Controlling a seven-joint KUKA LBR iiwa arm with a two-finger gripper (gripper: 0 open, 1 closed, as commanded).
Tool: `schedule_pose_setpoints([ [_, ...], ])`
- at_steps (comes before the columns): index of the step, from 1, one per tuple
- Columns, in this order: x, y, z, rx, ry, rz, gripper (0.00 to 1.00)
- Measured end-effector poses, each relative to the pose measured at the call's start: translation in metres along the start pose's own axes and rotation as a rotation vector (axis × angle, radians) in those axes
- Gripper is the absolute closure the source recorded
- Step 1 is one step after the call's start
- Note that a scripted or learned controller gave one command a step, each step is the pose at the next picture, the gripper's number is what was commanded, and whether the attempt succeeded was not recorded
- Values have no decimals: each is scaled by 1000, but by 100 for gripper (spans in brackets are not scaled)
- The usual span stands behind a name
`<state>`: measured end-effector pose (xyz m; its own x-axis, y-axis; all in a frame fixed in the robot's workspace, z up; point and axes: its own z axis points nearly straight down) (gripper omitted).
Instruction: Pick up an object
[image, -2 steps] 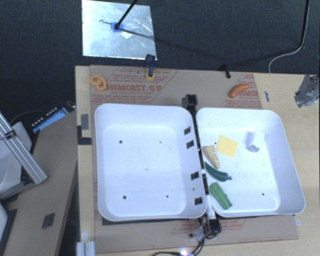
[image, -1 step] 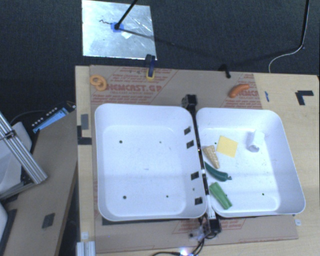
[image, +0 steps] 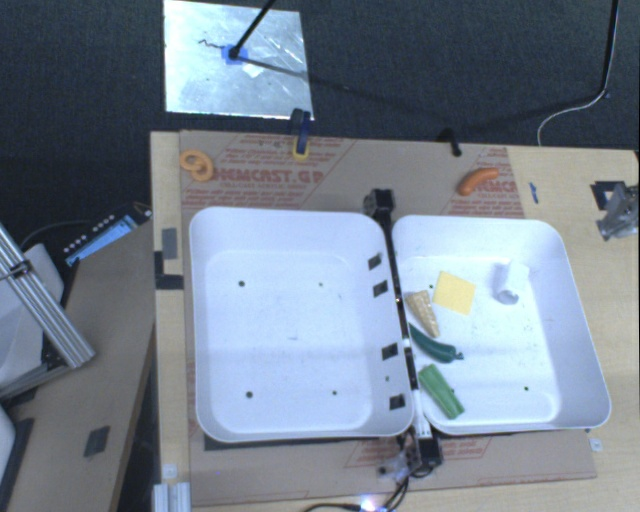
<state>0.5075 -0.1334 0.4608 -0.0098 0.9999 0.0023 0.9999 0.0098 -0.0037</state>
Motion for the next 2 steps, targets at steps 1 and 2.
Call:
schedule_pose_setpoints([
  [1,-14,-3,-79,-15,-6,6,100],
  [2,-77,-24,-75,-7,-6,15,100],
])
